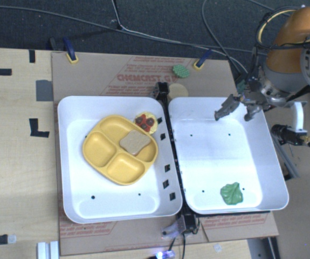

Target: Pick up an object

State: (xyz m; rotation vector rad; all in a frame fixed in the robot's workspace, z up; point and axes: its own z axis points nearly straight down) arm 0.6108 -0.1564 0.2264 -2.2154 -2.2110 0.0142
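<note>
White right bin [262, 161], green leaf [232, 193] near front, open fingers [234, 111] well apart.

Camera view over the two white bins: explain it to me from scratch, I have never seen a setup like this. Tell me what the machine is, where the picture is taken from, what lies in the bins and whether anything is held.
The picture comes from one fixed camera above the bench, looking down at a slant. The machine is a robot arm, grey with an orange band, reaching in from the right. Its gripper, a two-finger claw, hangs open over the far end of the right bin with nothing between its fingers. A green leaf-shaped piece lies near that bin's front. The left bin holds a yellow divided plate with a tan slice on it, and a small red and yellow item at the plate's far edge. A small green piece lies on the cardboard behind the bins.
</note>
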